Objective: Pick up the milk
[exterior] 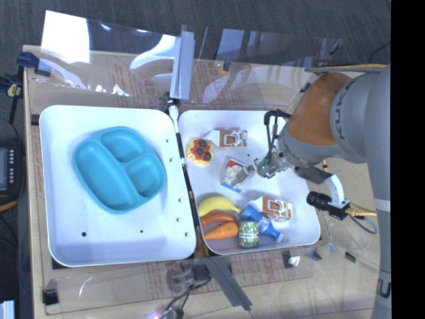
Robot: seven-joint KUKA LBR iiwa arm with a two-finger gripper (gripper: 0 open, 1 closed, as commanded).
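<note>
Three small cartons lie in the right bin [302, 128]. A white carton with green and blue print [234, 174] lies tilted near the bin's middle and looks like the milk. Two brown-and-white cartons lie apart from it, one at the back [231, 137] and one at the front right [277, 208]. My gripper [263, 168] hangs low over the bin, just right of the white carton, close to its right edge or touching it. Nothing is seen lifted off the bin floor.
Along the right bin's front lie a banana [218, 205], a carrot [220, 230], a green can [248, 234] and a blue item [263, 220]. A pizza slice [199, 150] sits at the back left. The left bin [60, 224] holds a blue divided plate [119, 168].
</note>
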